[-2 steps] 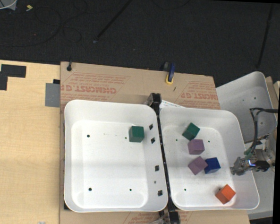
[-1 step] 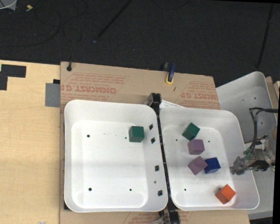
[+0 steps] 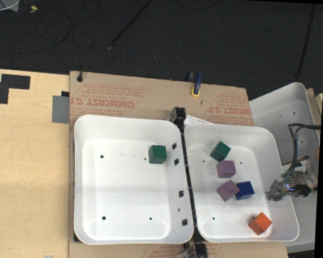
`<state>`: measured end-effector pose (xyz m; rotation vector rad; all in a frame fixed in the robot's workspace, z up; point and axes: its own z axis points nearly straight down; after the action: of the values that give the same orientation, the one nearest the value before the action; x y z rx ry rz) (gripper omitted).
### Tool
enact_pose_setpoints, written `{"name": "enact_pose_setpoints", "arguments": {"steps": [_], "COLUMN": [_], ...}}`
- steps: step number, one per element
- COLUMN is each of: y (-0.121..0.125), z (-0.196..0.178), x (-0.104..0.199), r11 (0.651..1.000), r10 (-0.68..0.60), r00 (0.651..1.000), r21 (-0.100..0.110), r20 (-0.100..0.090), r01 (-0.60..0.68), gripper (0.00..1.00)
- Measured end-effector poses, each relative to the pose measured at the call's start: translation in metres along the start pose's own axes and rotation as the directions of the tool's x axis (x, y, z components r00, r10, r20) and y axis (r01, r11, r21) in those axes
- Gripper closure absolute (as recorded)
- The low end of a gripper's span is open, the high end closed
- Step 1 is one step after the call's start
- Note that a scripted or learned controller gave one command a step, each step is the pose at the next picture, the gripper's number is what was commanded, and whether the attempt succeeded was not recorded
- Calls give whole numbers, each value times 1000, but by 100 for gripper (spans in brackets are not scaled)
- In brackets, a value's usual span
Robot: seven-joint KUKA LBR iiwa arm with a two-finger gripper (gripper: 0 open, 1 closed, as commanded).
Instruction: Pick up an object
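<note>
Two shallow white bins sit side by side on a cardboard sheet (image 3: 152,98) atop the wooden bench (image 3: 22,172), seen from the fixed overhead camera. The left bin (image 3: 84,224) carries a single green cube (image 3: 157,154), near its far right corner. The right bin (image 3: 282,155) carries five cubes: a second, darker green cube (image 3: 220,151) toward the far edge, a purple cube (image 3: 226,169) just in front of it, another purple cube (image 3: 227,190) touching a blue cube (image 3: 245,190) near the middle, and an orange cube (image 3: 260,223) by the near right corner. The gripper (image 3: 280,188) hangs at the right bin's right edge, above the rim and apart from every cube; whether its fingers are apart or together cannot be told. A blue-and-yellow clamp (image 3: 196,84) sits at the cardboard's far edge.
</note>
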<state>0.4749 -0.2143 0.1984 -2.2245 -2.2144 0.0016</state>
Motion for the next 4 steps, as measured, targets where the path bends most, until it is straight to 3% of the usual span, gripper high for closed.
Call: {"name": "enact_pose_setpoints", "arguments": {"steps": [4], "y": [0], "z": [-7], "x": [0], "r11": [1000], "r10": [4], "r00": [1000], "r21": [-3], "r20": [2], "r01": [-4], "gripper": [100]}}
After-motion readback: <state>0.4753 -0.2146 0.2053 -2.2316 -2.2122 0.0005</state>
